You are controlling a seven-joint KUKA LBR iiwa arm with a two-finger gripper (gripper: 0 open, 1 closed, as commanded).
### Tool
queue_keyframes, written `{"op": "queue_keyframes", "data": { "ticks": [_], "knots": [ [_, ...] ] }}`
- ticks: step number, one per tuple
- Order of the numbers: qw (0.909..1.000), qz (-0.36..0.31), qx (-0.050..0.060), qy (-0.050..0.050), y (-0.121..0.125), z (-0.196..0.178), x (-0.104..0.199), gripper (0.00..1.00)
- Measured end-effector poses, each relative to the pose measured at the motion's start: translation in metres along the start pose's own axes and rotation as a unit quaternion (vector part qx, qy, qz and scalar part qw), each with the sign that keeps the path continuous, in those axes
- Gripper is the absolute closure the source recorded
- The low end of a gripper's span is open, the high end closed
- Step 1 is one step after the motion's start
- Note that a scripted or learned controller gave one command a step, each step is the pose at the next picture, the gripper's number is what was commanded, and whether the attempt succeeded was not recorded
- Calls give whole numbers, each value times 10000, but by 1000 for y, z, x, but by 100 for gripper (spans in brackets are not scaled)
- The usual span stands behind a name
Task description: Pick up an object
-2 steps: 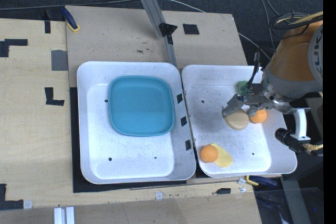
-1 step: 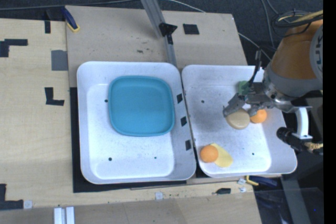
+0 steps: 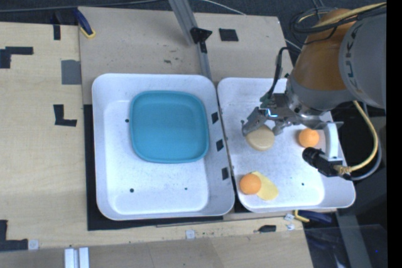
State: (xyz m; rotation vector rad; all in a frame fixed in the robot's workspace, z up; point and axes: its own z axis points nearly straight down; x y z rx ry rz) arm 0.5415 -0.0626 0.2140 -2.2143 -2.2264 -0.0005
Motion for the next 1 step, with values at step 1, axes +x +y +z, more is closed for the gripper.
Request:
{"op": "queue_keyframes", "data": {
  "ticks": [1],
  "knots": [
    [10000,7,-3,-2,20,-9,41,100]
  ]
}}
